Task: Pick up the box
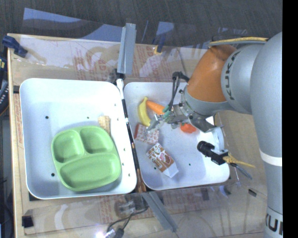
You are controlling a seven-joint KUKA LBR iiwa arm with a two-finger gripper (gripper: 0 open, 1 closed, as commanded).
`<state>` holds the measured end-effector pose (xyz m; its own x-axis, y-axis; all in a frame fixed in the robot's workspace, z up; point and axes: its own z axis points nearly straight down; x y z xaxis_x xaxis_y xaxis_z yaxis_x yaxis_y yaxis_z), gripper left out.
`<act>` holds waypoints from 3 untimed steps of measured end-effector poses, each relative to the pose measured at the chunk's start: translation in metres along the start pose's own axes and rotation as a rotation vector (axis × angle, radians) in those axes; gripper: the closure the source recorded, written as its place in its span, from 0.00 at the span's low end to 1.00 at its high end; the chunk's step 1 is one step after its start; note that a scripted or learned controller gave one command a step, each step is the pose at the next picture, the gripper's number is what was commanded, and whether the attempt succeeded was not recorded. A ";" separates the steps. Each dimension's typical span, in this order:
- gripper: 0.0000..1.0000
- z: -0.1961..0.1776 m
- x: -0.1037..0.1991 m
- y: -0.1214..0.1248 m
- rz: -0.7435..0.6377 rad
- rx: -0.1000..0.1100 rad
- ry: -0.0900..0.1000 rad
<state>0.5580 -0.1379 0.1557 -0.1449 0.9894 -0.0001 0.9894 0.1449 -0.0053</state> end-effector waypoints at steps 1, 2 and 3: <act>0.00 0.059 0.031 -0.007 0.025 -0.013 -0.010; 1.00 0.049 0.031 -0.007 0.019 -0.014 -0.013; 1.00 -0.102 0.070 0.025 0.042 -0.004 0.001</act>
<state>0.5736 -0.0645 0.2578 -0.1033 0.9946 0.0005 0.9946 0.1033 -0.0009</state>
